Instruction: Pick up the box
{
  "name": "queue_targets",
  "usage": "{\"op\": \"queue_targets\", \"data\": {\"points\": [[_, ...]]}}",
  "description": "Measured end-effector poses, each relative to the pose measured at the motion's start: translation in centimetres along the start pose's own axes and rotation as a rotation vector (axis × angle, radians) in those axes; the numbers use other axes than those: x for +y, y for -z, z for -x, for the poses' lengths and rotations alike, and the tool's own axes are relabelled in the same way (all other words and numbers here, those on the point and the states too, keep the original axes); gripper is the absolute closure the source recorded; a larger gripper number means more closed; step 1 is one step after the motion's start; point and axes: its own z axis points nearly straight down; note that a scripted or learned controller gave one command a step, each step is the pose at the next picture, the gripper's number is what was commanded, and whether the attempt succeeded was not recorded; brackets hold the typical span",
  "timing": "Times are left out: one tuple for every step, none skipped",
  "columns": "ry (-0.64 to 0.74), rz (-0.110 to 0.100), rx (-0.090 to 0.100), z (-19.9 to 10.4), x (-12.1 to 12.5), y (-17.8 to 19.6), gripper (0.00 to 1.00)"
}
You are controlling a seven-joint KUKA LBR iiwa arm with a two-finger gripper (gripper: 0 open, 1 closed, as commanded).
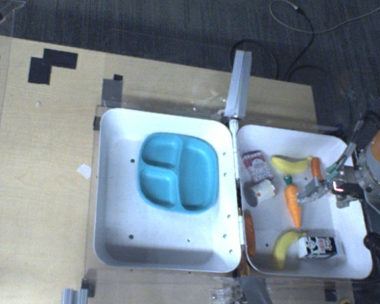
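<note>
The box (318, 246) lies in the right bin (360, 267), just right of a yellow banana (284, 246). The gripper (313, 189) hovers above it, beside the carrot (293, 204); whether the fingers are spread, I cannot tell. Descending here risks pinching the carrot instead, or clipping the banana crowding the box.

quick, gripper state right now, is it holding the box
gripper: over the right bin near the carrot, nothing seen between its fingers; open or closed cannot be told. The box lies in the bin.
</note>
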Motion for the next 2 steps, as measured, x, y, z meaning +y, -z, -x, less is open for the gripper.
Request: {"op": "queue_targets", "data": {"points": [[-0.197, -0.001, 0.0, 8.6, 2.6, -8.4, 0.0], [-0.179, 0.008, -0.001, 8.2, 8.4, -16.4, 0.0]]}}
